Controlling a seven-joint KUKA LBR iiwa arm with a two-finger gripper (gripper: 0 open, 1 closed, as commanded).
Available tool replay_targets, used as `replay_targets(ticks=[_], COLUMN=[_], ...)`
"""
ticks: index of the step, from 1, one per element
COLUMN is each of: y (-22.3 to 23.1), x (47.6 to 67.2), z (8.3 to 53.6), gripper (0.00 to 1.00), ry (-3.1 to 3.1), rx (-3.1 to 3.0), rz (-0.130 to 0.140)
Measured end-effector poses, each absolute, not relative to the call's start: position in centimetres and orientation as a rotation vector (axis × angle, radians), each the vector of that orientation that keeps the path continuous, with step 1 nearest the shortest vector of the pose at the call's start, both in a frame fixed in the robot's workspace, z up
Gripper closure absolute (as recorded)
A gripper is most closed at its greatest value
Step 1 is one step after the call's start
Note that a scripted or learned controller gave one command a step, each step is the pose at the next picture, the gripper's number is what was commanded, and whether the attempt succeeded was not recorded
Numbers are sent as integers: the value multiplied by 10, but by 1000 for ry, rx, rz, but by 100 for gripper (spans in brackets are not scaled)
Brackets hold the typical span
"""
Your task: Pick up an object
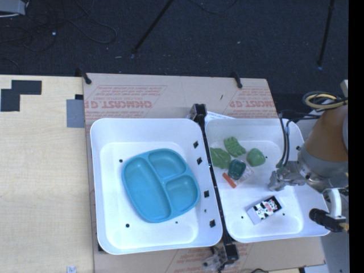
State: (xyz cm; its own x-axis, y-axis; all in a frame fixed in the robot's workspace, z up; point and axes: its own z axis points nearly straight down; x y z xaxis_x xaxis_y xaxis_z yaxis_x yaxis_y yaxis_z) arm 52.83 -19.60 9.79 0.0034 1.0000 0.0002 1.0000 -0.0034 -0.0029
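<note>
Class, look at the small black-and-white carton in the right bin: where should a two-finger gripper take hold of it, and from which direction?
Grip the black-and-white carton across its short sides, coming straight down from above. It lies flat on the right bin floor, turned at a slant, with bare floor all around, so the fingers should turn to match that slant.

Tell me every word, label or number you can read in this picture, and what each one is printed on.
Red lettering on the brown cardboard sheet under the two white bins: upside down and mirrored, too blurred to read for certain.
Fainter red print near the cardboard's right corner: unreadable.
Red print on the cardboard's front edge: unreadable.
Small black and white packet in the right bin: markings too small to read.
</note>
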Motion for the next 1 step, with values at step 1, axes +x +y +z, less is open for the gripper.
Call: replay_targets(ticks=[1], y=[-191], x=[533], z=[159], gripper=[100], ry=[-2225], rx=[-2221], rz=[-3])
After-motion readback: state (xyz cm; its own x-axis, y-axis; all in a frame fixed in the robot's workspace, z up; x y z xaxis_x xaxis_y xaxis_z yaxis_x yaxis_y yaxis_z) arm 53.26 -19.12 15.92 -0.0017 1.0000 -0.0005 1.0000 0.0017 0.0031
